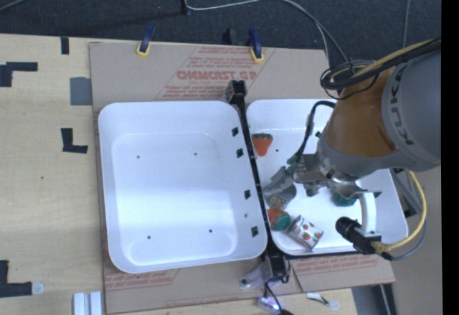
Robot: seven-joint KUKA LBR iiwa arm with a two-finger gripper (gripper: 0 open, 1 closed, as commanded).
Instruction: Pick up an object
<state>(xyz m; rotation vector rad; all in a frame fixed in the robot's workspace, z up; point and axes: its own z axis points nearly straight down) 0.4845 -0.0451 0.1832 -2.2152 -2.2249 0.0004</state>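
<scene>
Grey and orange-banded, the arm [373,120] we watch hangs its gripper [281,184] over the right bin [287,111], fingers spread wide around nothing, above a strawberry toy [262,143] and small carton [306,232].

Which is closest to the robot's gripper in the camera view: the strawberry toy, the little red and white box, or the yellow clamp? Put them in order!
Counting from the gripper, which hangs over the right bin:
1. The little red and white box, just below it near the bin's front edge.
2. The strawberry toy, up by the divider between the bins. This is close to the box's gap, so 1 and 2 are nearly tied.
3. The yellow clamp, far off at the cardboard's back edge.
</scene>
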